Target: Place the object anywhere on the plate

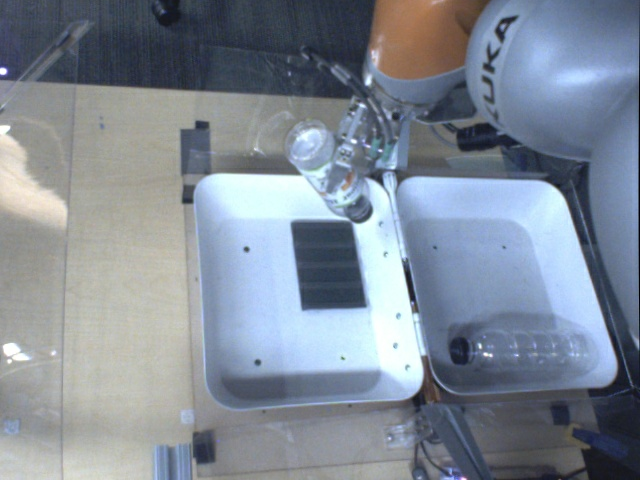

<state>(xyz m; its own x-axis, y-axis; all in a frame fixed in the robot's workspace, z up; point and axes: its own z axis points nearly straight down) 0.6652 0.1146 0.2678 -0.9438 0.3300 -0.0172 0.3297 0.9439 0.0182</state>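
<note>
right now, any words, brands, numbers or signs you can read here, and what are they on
"UKA": large dark letters on the grey arm casing, the rest of the brand name cut off by the orange band.
No readable text on the clear bottle in the right bin, the dark plate in the left bin, or the clear bottle at the gripper.

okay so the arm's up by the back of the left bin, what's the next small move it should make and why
Probably carry the clear bottle forward and lower it: it hangs at the gripper above the left bin's back edge, while the dark ribbed plate lies nearer the bin's middle.
</note>
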